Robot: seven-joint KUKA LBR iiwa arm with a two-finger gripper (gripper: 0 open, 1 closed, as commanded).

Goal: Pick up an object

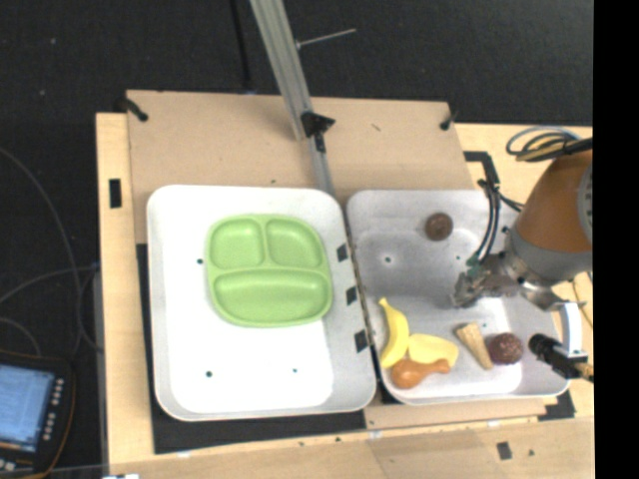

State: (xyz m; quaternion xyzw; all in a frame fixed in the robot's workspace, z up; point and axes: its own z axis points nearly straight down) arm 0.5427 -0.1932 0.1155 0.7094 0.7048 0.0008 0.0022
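The left bin (180, 367) holds a green divided plate (269, 269), lying flat in its upper half. In the right bin (399, 223), a banana (394, 334), a yellow piece (432, 348) and an orange piece (411, 372) cluster at the lower left, a brown ball (438, 227) sits near the top, and a cone (474, 344) touches a dark red ball (505, 347) lower right. The gripper (477, 288) hangs just above the cone, apart from it; I cannot tell how its jaws stand.
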